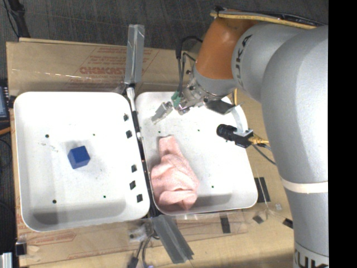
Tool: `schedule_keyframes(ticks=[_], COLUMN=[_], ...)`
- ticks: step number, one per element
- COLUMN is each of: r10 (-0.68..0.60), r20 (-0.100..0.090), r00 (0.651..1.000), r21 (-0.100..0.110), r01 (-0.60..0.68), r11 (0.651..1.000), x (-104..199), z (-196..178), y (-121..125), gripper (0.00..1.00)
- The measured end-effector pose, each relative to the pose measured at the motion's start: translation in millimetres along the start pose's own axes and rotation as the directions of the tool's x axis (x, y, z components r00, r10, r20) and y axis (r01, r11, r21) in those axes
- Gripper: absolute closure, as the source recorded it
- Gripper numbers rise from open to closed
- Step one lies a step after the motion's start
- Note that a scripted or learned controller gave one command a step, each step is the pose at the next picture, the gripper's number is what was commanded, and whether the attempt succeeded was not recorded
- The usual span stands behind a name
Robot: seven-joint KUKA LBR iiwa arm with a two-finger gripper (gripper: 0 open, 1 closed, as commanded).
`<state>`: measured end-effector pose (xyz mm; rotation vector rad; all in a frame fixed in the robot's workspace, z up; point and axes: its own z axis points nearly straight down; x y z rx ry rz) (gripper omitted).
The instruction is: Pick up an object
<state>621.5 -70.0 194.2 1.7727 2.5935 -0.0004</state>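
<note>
Pink cloth (174,175) lies bunched in the right bin (234,172), left of frame centre-bottom, long axis running top to bottom, its folds indistinct. The claw (164,109) hovers above it, fingers apart, gripping nothing. Blue cube (79,156) sits in the left bin (33,121).

Both bins, the left bin (33,149) and the right bin (223,172), looked like smooth white plastic with a faint sheen, while the pink cloth (174,175) in the lower part of the right one was soft, matt and rumpled. The blue cube (79,156) appeared smooth and matt. The desk (72,60) had a dull brown cardboard face, and the arm (279,66) wore smooth satin-grey casing with a glossy orange band.
</note>
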Motion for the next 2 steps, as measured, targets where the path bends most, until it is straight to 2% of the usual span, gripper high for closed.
schedule_keyframes(ticks=[1, 2], r10=[-0.035, -0.038], r20=[-0.001, -0.001], r00=[0.999, 0.999], r21=[0.001, 0.003], r01=[0.035, 0.038], r11=[0.999, 0.999], x=[27.9, 34.9], z=[2.6, 2.7], y=[48.6, -49.4], gripper=[0.0, 0.0])
